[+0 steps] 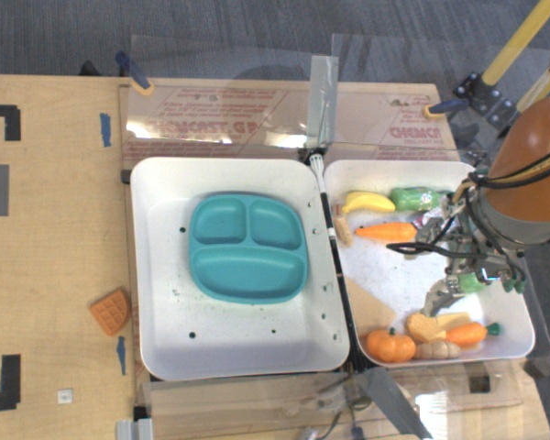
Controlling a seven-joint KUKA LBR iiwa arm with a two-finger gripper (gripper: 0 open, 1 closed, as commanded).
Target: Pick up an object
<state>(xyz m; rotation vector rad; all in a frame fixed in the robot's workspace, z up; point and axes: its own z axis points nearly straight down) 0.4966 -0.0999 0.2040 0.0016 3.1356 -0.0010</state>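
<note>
White bins sit side by side on the bench, and the sorting looks deliberate: the left bin carries just a teal plate with three compartments, lying flat near its middle, while the toy food is all heaped in the right bin. That makes the right bin the stock to pick from. A banana and a green piece lie along its far wall, with a carrot just in front of them. A pumpkin, a pale yellow piece and a second carrot crowd its near corner, touching one another. An orange waffle lies out on the bench, left of both bins and well apart from the rest

The arm reaches in from the right, its orange band above the wrist, and hangs low over the right side of the right bin. Cables and fittings clutter the wrist. The gripper points down and slightly leftward, tips just above the pale yellow piece. How the fingers stand I cannot tell; they are too small and blurred against the clutter, and nothing shows plainly between them

I judge the pick not yet made, with the near-corner pile the likeliest target. Packed that tightly, a neighbour may get nudged or a finger may land on an edge
</note>
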